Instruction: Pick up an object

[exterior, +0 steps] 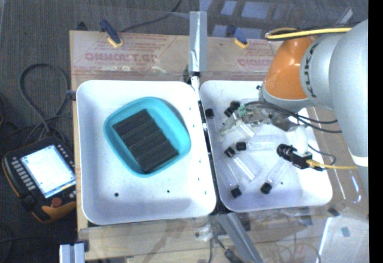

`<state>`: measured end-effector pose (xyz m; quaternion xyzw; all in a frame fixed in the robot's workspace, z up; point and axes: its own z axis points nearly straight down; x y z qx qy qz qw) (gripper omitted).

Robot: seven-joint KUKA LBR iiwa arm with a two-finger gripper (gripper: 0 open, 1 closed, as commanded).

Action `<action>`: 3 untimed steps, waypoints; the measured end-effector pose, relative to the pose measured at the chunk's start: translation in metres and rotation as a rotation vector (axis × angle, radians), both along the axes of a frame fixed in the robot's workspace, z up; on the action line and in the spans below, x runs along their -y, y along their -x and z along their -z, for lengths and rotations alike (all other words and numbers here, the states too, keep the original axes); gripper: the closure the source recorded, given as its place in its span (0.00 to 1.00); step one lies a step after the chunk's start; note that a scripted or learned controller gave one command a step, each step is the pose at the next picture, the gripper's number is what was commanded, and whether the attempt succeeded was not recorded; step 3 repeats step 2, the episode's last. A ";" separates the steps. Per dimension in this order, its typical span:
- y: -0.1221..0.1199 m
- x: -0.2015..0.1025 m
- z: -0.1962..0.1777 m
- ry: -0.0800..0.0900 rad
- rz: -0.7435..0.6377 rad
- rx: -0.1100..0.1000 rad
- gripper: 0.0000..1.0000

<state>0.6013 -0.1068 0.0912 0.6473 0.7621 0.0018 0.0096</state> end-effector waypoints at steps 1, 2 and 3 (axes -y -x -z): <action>-0.001 -0.001 -0.010 -0.005 0.000 0.001 1.00; -0.064 -0.022 -0.089 -0.008 0.193 -0.030 1.00; -0.064 -0.022 -0.089 -0.008 0.193 -0.030 1.00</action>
